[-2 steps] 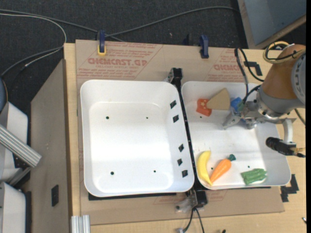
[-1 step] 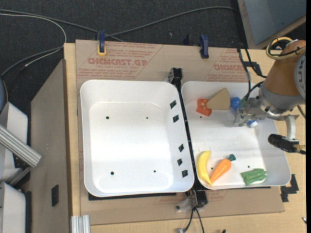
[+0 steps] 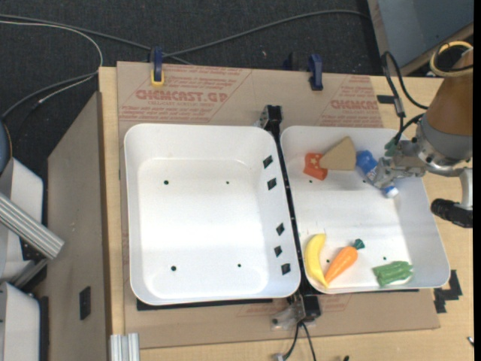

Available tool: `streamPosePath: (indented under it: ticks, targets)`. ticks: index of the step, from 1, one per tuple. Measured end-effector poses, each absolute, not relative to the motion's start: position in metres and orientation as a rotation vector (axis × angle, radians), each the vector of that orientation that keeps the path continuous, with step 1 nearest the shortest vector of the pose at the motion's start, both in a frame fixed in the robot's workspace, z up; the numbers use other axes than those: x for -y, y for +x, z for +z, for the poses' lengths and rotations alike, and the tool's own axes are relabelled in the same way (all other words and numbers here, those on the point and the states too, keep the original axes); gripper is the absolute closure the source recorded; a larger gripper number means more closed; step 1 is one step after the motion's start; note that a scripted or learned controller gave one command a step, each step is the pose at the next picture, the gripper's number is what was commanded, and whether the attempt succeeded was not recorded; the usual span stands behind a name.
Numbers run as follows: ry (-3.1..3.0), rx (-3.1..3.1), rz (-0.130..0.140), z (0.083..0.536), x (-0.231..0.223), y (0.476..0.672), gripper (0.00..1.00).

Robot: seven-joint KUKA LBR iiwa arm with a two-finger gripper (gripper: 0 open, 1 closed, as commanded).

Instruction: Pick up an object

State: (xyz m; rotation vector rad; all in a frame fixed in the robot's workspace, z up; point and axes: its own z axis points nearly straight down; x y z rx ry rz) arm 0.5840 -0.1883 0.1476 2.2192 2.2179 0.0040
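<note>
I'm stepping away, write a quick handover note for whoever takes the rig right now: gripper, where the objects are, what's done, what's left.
Gripper: low over the far right part of the right bin, right by the blue object. Nothing visibly between its fingers, so count no pick as made.

Objects, all in the right bin: orange block and tan wedge touching at the far side, blue object just right of them; banana, carrot and green object along the near edge.

Done: arm is at the bin.
Left: the whole pick, meaning grasp an object and lift it.
</note>
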Motion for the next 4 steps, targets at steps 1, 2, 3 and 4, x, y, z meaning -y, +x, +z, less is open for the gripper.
streamPosePath:
  ticks: [1,2,3,4]
  targets:
    - [2.215,-2.218,0.006,0.201,0.195,0.594,1.0]
    - [2.213,-2.218,0.006,0.254,0.199,0.605,1.0]
    - [2.216,-2.23,0.003,0.262,0.146,0.601,1.0]
    - [2.219,-2.229,0.0,0.259,0.103,0.593,1.0]
